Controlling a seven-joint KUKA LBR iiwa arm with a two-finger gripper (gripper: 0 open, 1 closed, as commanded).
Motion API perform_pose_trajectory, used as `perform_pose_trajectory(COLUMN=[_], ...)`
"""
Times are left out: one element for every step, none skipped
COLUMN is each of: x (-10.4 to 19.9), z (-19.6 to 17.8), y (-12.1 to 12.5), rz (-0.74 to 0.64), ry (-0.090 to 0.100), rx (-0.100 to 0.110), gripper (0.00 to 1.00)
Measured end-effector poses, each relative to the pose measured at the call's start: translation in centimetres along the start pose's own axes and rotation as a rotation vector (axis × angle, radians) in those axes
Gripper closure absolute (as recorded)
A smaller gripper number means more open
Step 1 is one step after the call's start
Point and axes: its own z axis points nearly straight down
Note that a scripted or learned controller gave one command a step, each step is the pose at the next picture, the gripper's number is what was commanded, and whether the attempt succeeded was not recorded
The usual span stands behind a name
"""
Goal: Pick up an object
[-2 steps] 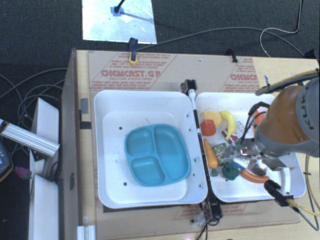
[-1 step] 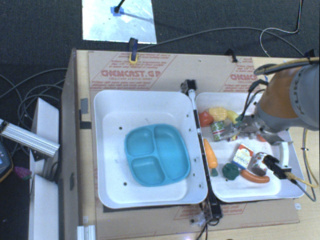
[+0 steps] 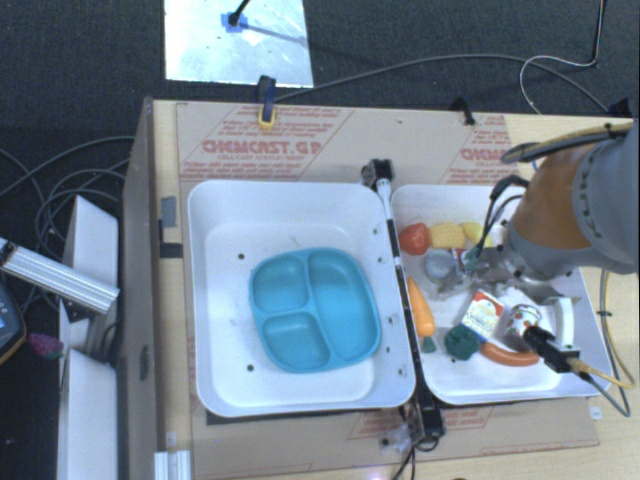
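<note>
My arm [image 3: 575, 203] comes in from the right and bends down over the right bin [image 3: 570, 386]. My hand [image 3: 478, 260] is low in that bin, near its middle, just beside the grey thing [image 3: 439, 265]. I cannot tell how wide my hand is open, and I cannot tell if it has hold of anything. The things I could pick up are all in this bin. A red tomato [image 3: 415, 237] and a yellow thing [image 3: 449, 234] sit near the far wall. An orange carrot [image 3: 421, 308] lies along the left wall, close to the edge where the two bins meet. A dark green thing [image 3: 461, 342] sits near the carrot's low end. A small white and red box [image 3: 482, 315] is just beside the green thing. A red sausage [image 3: 509, 355] lies near the front wall, and a small can [image 3: 523, 319] is just above it. These things are packed close, so there is not much bare floor between them. The left bin [image 3: 230, 218] has a blue plate [image 3: 315, 308] with three parts in the middle of it. There is open white floor all around that plate, out to the walls. Both bins rest on the tabletop [image 3: 330, 138], which has brown edge room at the far side.
</note>
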Motion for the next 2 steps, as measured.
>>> perform_pose_trajectory(x=[0.9, -5.1], z=[0.2, 0.2], y=[-6.7, -6.7], rz=[0.002, 0.003], ry=[0.000, -0.001], rx=[0.002, 0.001], gripper=[0.00, 0.00])
